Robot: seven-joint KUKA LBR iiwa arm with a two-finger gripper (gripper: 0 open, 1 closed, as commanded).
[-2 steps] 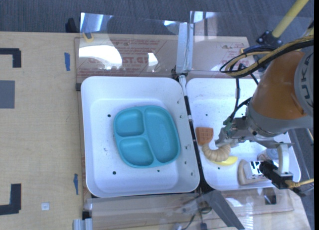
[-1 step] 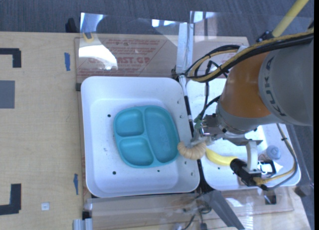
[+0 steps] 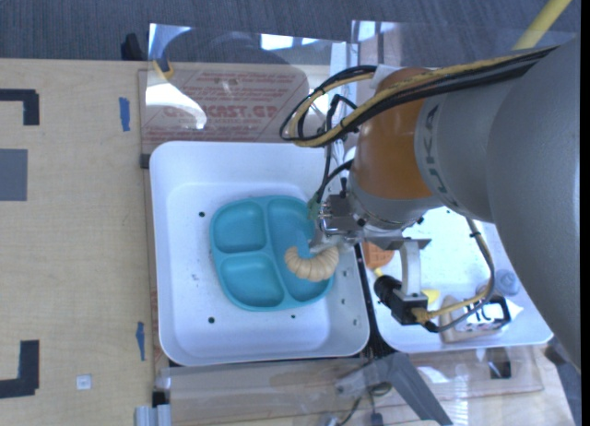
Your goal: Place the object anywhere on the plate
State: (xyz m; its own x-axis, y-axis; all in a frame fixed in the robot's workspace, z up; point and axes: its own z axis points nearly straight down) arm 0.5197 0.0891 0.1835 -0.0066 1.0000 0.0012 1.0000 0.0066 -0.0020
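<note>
A blue divided plate (image 3: 249, 254) lies in the left white bin (image 3: 184, 184). A tan, curved, ridged object (image 3: 310, 266) sits at the plate's right edge, over its right-hand compartment. My gripper (image 3: 324, 238) is directly above and against this object, reaching in from the right. The bulky wrist hides where gripper and object meet, so I cannot tell whether the object is held or rests on the plate.
The arm's orange band (image 3: 392, 152) and grey body cover most of the right bin (image 3: 516, 318). A small orange thing (image 3: 379, 254) shows in that bin under the wrist. The rim between the two bins runs just right of the plate.
</note>
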